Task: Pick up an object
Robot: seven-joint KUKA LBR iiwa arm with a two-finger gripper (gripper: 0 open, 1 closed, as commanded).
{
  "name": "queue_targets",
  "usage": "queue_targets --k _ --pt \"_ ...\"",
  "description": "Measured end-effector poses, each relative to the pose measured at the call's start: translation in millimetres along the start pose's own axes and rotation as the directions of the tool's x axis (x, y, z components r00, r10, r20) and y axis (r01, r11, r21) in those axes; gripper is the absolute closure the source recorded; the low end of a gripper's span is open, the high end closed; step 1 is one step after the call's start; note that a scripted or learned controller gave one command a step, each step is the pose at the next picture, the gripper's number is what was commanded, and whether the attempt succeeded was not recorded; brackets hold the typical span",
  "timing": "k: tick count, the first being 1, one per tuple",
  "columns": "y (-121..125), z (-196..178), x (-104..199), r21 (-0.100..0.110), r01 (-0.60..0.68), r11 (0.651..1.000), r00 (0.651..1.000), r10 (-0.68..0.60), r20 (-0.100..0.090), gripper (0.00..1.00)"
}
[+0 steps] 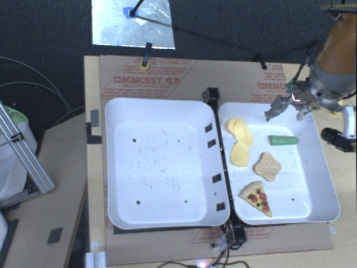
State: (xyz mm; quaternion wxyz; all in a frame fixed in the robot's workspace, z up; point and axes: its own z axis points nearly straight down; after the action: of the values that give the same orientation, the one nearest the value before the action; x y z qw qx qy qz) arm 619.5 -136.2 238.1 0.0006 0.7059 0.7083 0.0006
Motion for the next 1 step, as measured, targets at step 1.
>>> queue_targets --k 1 --pt "-78.7 60.3 42.8 0.012 -0.001 1.000 1.000 0.001 -0.004 0.00"
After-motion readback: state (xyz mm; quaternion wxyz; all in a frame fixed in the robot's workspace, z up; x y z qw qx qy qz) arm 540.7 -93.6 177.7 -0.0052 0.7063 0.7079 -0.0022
